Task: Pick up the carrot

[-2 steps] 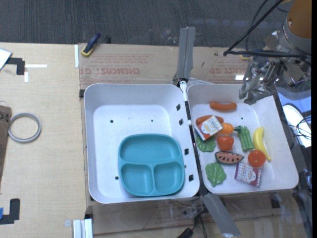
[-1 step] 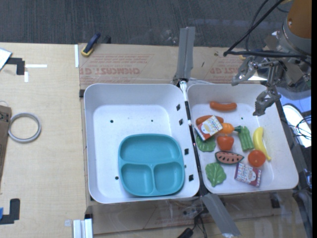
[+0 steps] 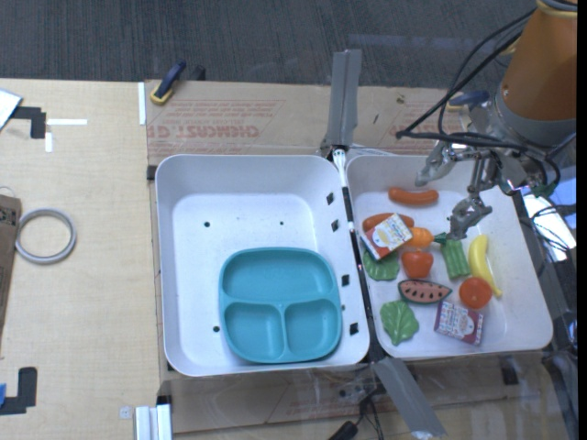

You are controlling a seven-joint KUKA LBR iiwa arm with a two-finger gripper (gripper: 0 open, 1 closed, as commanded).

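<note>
Tool (image 3: 452, 191): fingers spread apart, holding nothing, above right bin (image 3: 537, 333). Carrot (image 3: 413, 237): lying among toy foods, beneath.

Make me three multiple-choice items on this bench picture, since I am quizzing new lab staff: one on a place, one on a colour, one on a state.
1. Where does the divided plate lie?
A. left bin
B. right bin
C. on the cardboard

2. What colour is that plate?
A. red
B. teal
C. yellow

3. How does the gripper stand to the carrot?
A. clamped on it
B. above the right bin, apart from it
C. over the left bin

Answers:
1 A: it sits on the floor of the left bin.
2 B: its surface is plainly teal.
3 B: the carrot lies among the toys in the right bin, with nothing gripping it.
</note>
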